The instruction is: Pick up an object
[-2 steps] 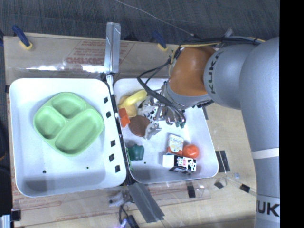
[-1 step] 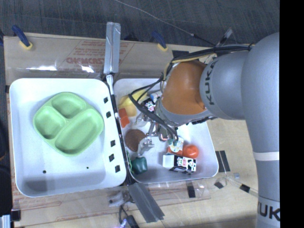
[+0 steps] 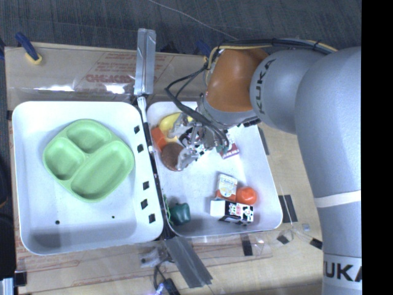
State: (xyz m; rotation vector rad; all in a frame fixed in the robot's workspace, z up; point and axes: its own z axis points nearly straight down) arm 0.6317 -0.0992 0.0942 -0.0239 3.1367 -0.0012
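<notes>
Low claw [image 3: 195, 141], brown object [image 3: 172, 157], right bin [image 3: 265, 165]

grey arm [image 3: 307, 97] reaches leftward, tool [image 3: 195, 141] lowered, wrist bent.

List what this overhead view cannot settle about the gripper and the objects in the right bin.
- Gripper: the camera view shows a blurred tangle of metal and cables; the finger state and any grasp cannot be read.
- Yellow object: partly covered by the gripper, so its shape is unclear.
- Brown round object: the gripper overlaps its edge; contact cannot be judged.
- Small carton: its print is too small to read.
- Dark green object: too small and dark to identify.
</notes>
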